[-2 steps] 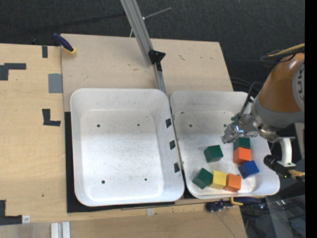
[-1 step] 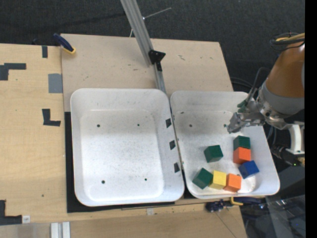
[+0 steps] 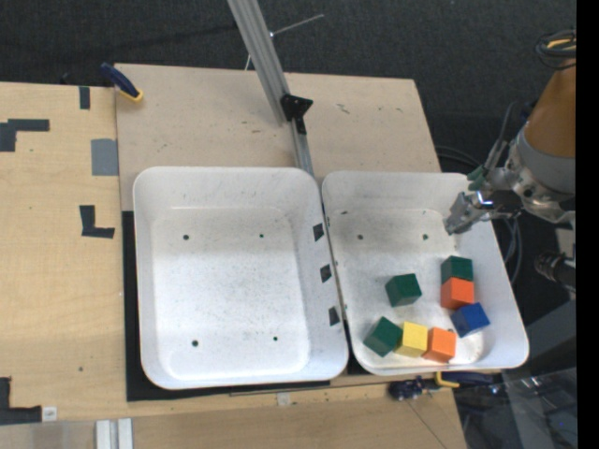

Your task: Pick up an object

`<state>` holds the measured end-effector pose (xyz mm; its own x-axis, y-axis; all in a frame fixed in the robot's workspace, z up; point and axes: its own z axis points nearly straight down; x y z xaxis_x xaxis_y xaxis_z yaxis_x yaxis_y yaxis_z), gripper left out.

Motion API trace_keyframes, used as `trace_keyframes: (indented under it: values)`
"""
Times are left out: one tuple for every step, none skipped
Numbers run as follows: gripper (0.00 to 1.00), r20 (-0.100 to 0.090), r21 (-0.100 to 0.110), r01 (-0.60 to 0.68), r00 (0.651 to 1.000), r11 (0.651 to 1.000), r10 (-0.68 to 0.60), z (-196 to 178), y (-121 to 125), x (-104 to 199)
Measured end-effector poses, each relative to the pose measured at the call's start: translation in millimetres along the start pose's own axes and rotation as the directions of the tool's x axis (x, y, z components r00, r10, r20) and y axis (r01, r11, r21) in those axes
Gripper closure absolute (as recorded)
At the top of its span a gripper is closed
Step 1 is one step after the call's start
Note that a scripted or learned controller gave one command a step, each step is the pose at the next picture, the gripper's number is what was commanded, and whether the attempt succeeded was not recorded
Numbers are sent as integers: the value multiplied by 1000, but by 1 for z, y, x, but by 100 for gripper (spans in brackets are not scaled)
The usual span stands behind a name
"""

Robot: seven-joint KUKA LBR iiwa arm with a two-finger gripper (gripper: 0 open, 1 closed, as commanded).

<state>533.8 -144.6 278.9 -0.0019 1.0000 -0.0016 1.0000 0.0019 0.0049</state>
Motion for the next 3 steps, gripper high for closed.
trace_keyframes:
  values:
    - [100,-3,5,4,1000,1000,-4,1,21,52]
    - [100,-2,6,4,1000,1000,-4,10,43,103]
    - [100,-2,8,3,1000,1000,-3,23,53,145]
